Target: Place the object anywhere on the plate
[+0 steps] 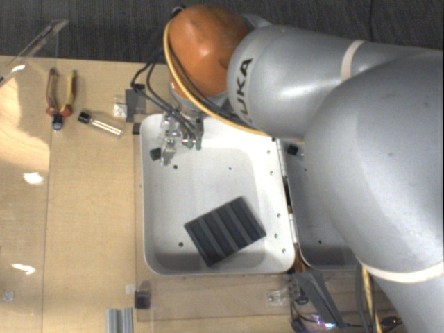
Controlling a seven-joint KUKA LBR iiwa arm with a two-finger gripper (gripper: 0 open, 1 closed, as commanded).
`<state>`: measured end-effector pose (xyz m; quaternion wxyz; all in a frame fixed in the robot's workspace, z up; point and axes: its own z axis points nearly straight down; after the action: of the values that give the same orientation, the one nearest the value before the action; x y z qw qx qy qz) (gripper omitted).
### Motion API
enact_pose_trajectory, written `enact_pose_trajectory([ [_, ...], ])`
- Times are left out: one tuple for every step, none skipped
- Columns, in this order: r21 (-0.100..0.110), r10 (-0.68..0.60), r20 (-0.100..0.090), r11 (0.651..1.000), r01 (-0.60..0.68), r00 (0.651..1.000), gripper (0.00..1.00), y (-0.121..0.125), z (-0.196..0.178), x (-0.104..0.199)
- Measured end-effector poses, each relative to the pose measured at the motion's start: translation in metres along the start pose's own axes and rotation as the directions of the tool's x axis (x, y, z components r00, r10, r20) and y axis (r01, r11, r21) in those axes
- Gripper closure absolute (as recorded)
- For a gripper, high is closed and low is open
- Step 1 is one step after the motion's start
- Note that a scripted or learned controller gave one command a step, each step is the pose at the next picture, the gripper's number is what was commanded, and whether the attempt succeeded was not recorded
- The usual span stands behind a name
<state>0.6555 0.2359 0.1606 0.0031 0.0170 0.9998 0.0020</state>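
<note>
The grey KUKA arm (333, 116), reaching in from the right, is hanging its gripper (182, 139) over the far left corner of the left bin (156, 255), and whether that gripper is open or closed cannot be told, since the wrist is masking it from above. The one loose thing in the bin is a dark ribbed slab (225, 231), taken here to be the task's object; it is lying flat and skewed near the bin's near edge, toward the near right corner, well apart from the gripper and diagonally across the floor from it. No plate is being recognised in the view, so the place of delivery is remaining uncertain. Several failures are judged likely. The slab is lying low and flat, so the gripper descending on its broad face could be closing on nothing or merely pushing it along the floor. Its skew means that a wrist left unturned could be catching a corner and spinning the slab away. Its nearness to the near wall could be leaving too little room for a clean approach. Pliers (61, 94) and a small vial (100, 123) are lying on the bench beyond the bin's far left corner, clear of the work.
</note>
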Motion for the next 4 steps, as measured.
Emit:
enact_pose_trajectory([
  [-0.001,-0.17,0.005,0.985,0.17,0.985,1.0,-0.01,-0.128,-0.009],
  [-0.001,-0.285,-0.002,0.959,0.285,0.959,1.0,0.0,-0.001,-0.013],
  [0.0,-0.526,0.005,0.85,0.526,0.85,1.0,-0.005,-0.122,-0.015],
  [0.001,0.03,-0.001,1.0,-0.03,1.0,1.0,0.001,-0.031,-0.013],
])
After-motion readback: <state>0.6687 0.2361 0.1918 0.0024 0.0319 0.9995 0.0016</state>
